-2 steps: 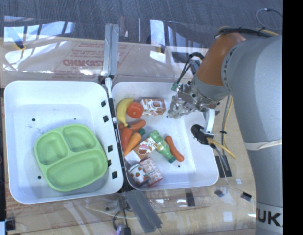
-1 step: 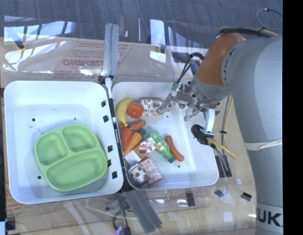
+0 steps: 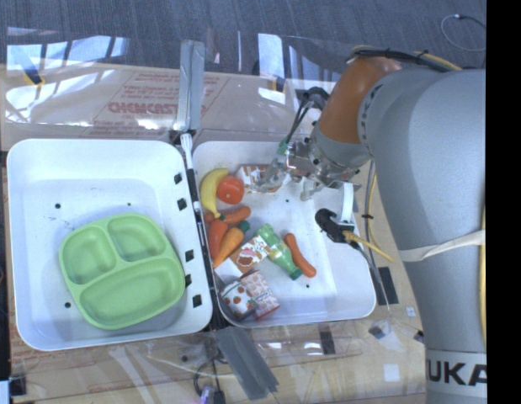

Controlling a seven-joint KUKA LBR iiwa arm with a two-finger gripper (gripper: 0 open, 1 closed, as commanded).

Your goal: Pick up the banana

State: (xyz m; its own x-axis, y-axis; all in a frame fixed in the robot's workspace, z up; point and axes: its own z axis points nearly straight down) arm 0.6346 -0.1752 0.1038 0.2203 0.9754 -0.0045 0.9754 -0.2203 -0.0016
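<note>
Banana lies in the right bin, against its left wall near the far-left corner, curved, lengthwise along the wall. Red tomato touches its right side. Just nearer the front: two carrots crowded against the same wall, one angled across the other.

Gripper hangs over the far edge of the right bin, right of the tomato, apart from the banana. Jaw state: cannot tell, the wrist hardware hides it. A small printed packet sits just beside it, between gripper and tomato.

Mid-bin: green bottle, another carrot to its right, a printed carton to its left. Front-left corner: a second printed box.

Left bin carries a green divided plate, toward its front.
</note>
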